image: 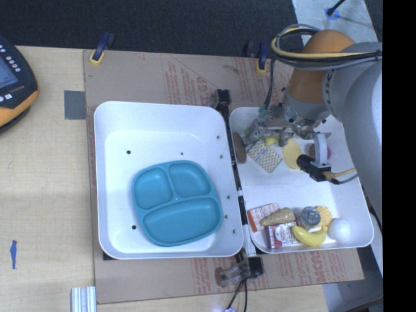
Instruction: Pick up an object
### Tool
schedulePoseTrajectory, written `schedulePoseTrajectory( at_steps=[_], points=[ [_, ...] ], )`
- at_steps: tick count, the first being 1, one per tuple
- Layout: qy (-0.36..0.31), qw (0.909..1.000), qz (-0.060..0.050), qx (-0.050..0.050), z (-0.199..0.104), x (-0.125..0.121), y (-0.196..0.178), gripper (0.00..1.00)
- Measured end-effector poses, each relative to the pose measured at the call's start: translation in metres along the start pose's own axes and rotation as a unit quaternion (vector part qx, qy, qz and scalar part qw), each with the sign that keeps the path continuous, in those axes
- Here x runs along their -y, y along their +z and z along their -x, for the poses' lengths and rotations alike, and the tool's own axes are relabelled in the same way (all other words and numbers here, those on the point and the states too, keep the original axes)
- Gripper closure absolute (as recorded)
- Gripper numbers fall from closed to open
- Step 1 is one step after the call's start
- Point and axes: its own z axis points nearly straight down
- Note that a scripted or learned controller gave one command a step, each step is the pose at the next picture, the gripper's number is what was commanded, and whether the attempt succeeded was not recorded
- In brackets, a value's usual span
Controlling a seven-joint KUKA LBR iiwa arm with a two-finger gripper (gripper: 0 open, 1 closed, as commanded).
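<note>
We see a light wooden bench [45,194] with a brown cardboard sheet [162,77] on it, held by clamps [101,47], and a dark floor [162,8] behind.

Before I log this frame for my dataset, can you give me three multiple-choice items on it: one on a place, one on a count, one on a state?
1. Where does the blue divided plate lie?
A. In the left bin
B. In the right bin
C. On the bare bench

2. How many compartments does the plate have?
A. Two
B. Three
C. Five

3. How does the plate sit?
A. Standing on its edge
B. Flipped face down
C. Flat, face up

Answers:
1. A: the plate rests on the floor of the left bin, while the arm is over the right bin, which holds the small items such as the banana.
2. B: two small sections show above one long section.
3. C: its hollow compartments face the camera.
</note>
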Motion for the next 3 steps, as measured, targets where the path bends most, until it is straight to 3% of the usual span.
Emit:
schedulePoseTrajectory(
  at_steps=[1,2,3],
  points=[
    [0.003,1.0,0.005,0.002,0.068,0.0,-0.002,0.0],
    [0.001,1.0,-0.003,0.002,0.067,0.002,-0.011,1.0],
    [-0.003,1.0,0.005,-0.001,-0.026,0.055,-0.106,1.0]
  ],
)
